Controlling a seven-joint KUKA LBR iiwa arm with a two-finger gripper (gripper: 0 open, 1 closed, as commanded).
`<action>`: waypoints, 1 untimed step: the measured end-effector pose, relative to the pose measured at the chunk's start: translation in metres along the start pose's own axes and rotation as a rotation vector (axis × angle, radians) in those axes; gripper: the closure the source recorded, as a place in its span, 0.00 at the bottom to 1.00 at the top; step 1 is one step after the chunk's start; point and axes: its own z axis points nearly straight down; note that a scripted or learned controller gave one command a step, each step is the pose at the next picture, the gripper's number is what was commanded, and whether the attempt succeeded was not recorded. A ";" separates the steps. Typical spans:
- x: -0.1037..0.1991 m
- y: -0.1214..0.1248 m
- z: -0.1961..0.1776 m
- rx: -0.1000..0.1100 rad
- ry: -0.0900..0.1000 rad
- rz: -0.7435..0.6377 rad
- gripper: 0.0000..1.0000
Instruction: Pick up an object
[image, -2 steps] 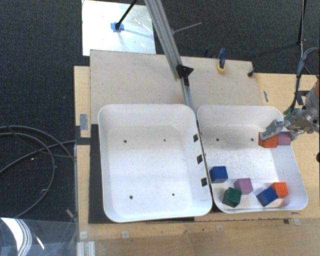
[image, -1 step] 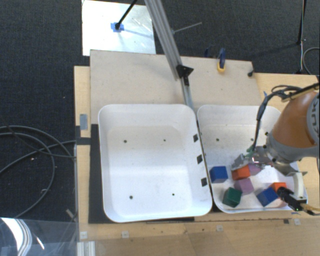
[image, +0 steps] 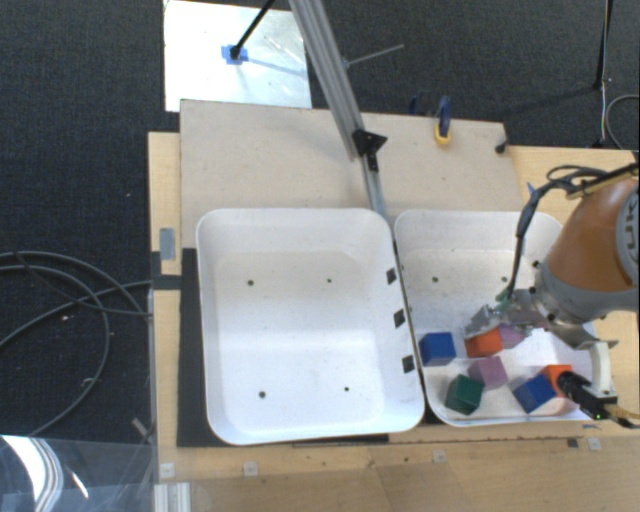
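Observation:
The right bin (image: 450, 240) holds several small blocks at its near end. A blue cube (image: 437, 347) lies left of an orange-red block (image: 485, 342). Below them are a purple block (image: 490, 371), a dark green block (image: 463, 394) and a second blue block (image: 532, 393), with an orange piece (image: 556, 377) beside it. A pale pink block (image: 513, 336) peeks out under the wrist. My gripper (image: 487, 325) is down in this bin, right over the orange-red block and touching or nearly touching it. The arm's grey and orange wrist (image: 590, 260) hides what lies behind it.
The left bin (image: 300, 320) sits beside the right one, with a shared wall (image: 400, 310) between them. A slanted metal pole (image: 340, 90) crosses above the bench at the back. Cables lie on the floor to the left.

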 end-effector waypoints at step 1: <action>0.077 0.027 -0.077 -0.006 0.003 -0.010 1.00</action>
